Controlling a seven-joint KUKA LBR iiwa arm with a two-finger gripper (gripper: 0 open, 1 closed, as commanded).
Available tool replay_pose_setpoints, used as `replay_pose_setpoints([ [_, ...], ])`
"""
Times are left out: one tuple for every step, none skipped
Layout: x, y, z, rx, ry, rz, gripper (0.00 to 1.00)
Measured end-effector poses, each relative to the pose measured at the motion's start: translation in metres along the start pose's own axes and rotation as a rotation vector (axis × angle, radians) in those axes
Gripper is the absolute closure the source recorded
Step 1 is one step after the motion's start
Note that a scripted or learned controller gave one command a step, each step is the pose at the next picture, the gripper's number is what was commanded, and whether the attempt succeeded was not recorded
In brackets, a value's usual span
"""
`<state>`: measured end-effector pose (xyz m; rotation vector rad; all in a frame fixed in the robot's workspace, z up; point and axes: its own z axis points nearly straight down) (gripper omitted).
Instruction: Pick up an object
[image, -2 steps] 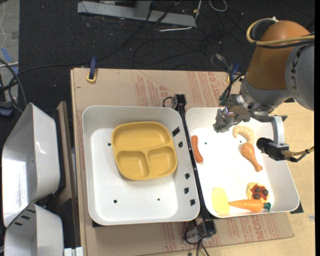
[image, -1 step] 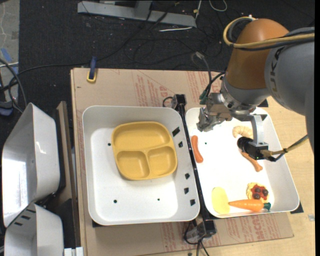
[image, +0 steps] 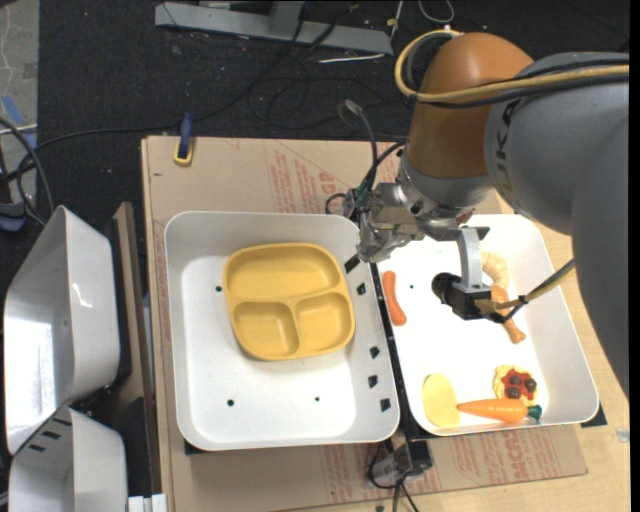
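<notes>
A yellow three-compartment tray (image: 290, 300) is lying in the left bin (image: 200, 400), left of the frame's centre. The gripper (image: 362, 248) is hanging over the wall where the two bins are meeting, just above the centre; I cannot tell whether its grip is clenched or released. Just right of it and lower, a red sausage (image: 395, 298) is lying in the right bin (image: 440, 345), close to that bin's left wall. Further right, a pale yellow disc (image: 438, 398), a carrot (image: 492, 408) and a small berry-topped tart (image: 517, 382) are resting along the bin's lower edge.
</notes>
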<state>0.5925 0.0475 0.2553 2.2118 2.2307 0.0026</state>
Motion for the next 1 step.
replay_pose_setpoints([
  [0.0487,-0.0137,0.0164,0.005,0.0,0.0,1.0],
])
